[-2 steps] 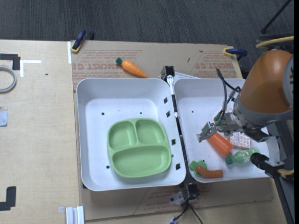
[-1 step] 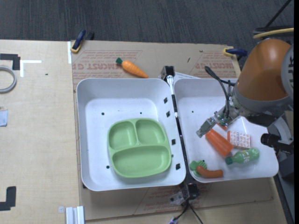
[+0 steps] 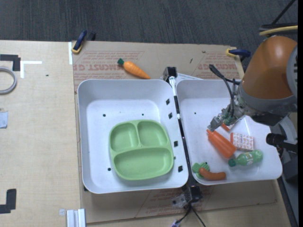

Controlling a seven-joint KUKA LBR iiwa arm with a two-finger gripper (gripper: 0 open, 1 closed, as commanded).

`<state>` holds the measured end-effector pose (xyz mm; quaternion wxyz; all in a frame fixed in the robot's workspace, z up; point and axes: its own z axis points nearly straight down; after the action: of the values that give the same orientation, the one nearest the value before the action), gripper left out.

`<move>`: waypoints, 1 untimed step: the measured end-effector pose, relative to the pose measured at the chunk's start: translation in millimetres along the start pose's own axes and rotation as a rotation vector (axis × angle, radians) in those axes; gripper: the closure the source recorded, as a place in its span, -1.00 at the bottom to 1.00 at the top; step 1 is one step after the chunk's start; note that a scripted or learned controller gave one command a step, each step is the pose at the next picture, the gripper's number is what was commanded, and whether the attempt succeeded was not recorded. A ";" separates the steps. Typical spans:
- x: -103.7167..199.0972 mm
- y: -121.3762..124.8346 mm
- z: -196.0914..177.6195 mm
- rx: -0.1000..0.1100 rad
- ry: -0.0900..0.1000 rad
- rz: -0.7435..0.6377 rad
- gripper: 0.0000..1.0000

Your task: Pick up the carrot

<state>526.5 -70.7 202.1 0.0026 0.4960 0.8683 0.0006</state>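
While hovering just above carrot [image 3: 220,144] | step: approach | gripper [image 3: 221,122] opening: cannot tell | next: descend, centre over carrot, close.

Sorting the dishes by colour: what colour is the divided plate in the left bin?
Light green, the divided plate, seen in the camera view.

cam: single, fixed overhead | tilt: slanted down | range: mid | covers: two shallow white plastic bins [image 3: 90,141] | grey-and-orange arm [image 3: 272,74] enters at 3 o'clock
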 end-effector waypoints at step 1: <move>0.0 0.0 0.0 0.000 0.000 0.000 -1.00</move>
<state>526.5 -70.7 202.1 0.0024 0.4958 0.8684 0.0006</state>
